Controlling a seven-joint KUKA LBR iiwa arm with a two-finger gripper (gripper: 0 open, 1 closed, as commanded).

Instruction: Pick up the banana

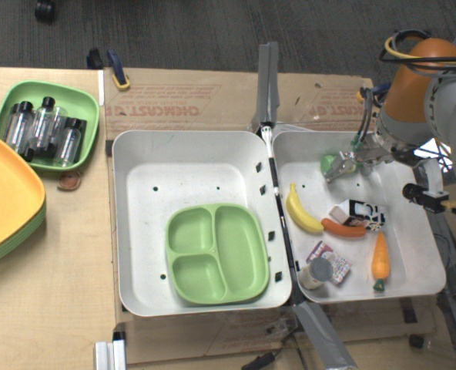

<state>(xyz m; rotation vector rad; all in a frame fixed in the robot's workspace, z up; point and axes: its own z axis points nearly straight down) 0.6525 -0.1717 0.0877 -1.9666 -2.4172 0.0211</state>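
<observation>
The banana [303, 211] is seen lying on the floor of the right bin [413, 280], close to its left wall, well apart from the tool [340, 165], at roughly 7 o'clock from it. Its long axis runs from 11 o'clock to 5 o'clock, with the curve bulging toward the left wall (the lower end nearly meets an orange sausage-like toy [343, 227]). The tool is poised low over the bin's far part beside a small green object [329, 162]; its fingers appear slightly parted, nothing gripped.
</observation>
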